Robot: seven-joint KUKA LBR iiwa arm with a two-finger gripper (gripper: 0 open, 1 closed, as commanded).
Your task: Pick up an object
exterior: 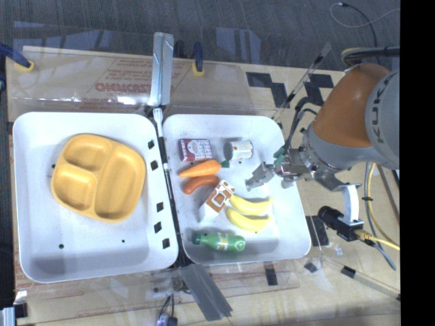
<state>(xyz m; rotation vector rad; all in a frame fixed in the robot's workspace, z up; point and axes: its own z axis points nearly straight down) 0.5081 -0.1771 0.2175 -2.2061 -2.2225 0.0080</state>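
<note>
Yellow bananas (249, 210) and everything else lay untouched in the right bin (289, 246). Above its right edge hovered the gripper (264, 175), whether clenched or released I couldn't tell; nothing looked picked yet.

Even overhead light, soft shadows beside objects, mild glare off the white bins (81, 263), slightly grainy focus.

Both white bins (88, 263) look like smooth, semi-matt plastic. Yellow divided tray (99, 176): plastic, soft sheen. Bananas (249, 211) and carrot (200, 168): smooth, apparently moulded plastic. Green bottle (219, 241): glossy. Small can (238, 149): seemingly metal, though blurred. Surface (380, 297): pale wood, matt. Arm's orange band (346, 111): satin finish.
</note>
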